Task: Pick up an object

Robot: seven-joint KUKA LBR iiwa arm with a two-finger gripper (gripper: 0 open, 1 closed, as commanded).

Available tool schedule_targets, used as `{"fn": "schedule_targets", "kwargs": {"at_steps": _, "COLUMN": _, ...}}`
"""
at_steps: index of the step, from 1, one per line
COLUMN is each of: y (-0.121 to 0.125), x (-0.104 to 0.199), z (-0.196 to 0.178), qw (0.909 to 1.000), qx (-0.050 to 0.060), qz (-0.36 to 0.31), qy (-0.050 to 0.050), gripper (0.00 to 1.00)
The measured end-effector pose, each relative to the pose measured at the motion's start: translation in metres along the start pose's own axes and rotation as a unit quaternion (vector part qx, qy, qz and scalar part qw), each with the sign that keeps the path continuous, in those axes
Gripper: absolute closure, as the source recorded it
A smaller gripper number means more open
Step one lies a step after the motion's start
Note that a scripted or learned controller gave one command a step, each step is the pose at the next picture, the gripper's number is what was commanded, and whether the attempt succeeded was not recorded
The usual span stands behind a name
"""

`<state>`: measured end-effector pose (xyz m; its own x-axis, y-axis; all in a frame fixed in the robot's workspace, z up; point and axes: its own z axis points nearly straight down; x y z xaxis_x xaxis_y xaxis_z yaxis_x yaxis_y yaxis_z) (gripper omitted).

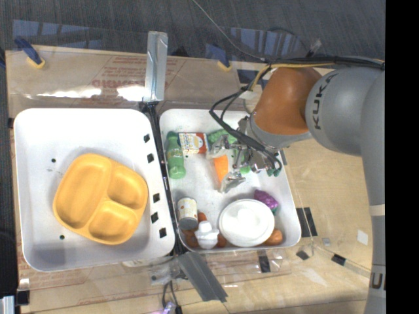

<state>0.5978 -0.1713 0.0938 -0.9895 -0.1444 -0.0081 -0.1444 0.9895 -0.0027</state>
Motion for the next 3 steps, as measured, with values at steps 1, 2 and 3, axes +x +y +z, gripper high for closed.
{"fn": "schedule_targets", "kwargs": {"at_steps": 1, "y": -0.008, "x": 0.005, "z": 0.0, "qw": 0.9941, "qx": 0.0, "qz": 0.109, "qy": 0.002, "gripper": 0.0}}
{"fn": "schedule_targets", "kwargs": {"at_steps": 2, "y": -0.007, "x": 0.003, "z": -0.011, "qw": 0.9944, "qx": 0.001, "qz": 0.106, "qy": -0.002, "gripper": 1.0}}
{"fn": "schedule_targets", "kwargs": {"at_steps": 3, "y": -0.007, "x": 0.003, "z": -0.011, "qw": 0.9944, "qx": 0.001, "qz": 0.106, "qy": -0.002, "gripper": 0.0}}
